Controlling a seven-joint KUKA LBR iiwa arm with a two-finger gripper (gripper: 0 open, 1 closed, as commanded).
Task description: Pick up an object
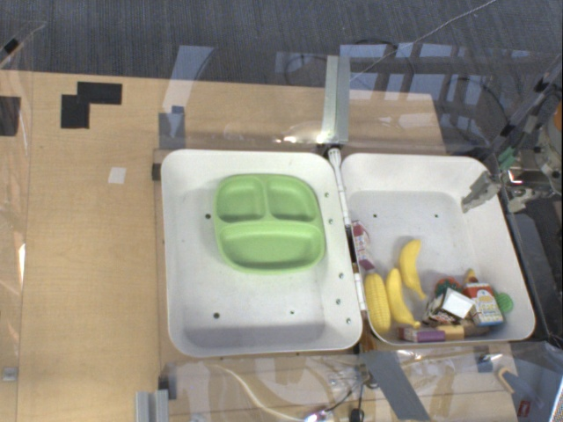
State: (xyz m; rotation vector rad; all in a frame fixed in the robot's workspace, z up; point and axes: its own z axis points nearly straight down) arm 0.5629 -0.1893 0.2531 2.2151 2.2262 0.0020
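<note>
My gripper (pixel 498 193) hangs over the right rim of the right bin (pixel 413 183), near its far right corner. Its fingers (pixel 478 193) stand open with nothing between them. Down in the near part of that bin lie two yellow bananas (pixel 410 265) (pixel 398 295) and a yellow corn cob (pixel 376 301). To their right is a heap of small food packages (pixel 459 307), with a green piece (pixel 503 303) at its right and a brown bar (pixel 433 332) along the front wall. All of these lie well below and to the left of the gripper.
The left bin (pixel 189 262) holds a green divided plate (pixel 267 221). A small red and white packet (pixel 359 244) lies against the divider wall between the bins. A metal post (pixel 336 104) rises behind the bins. Cables run at the upper right.
</note>
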